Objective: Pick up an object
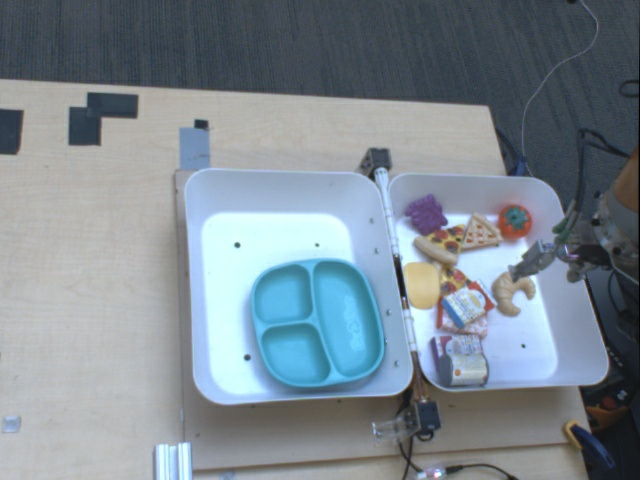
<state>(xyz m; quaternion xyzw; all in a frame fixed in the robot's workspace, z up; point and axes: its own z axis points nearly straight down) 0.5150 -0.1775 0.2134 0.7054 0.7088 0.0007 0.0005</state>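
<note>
The right bin [570, 338] holds several toy foods. Among them are a purple grape bunch [427, 211], two pizza slices [480, 233] [443, 241], a red tomato [514, 221], a yellow piece [422, 285], a red and blue packet [462, 306], a grey pouch [460, 358] and a tan croissant [512, 293]. My gripper [548, 263] hangs over the bin's right side, just above and to the right of the croissant. Nothing visible is held in it.
A blue divided plate [317, 321] lies in the left bin [215, 268]. Between the bins runs a ridge with a clamp [376, 160] at the far end. Cables [560, 68] trail over the floor at the right.
</note>
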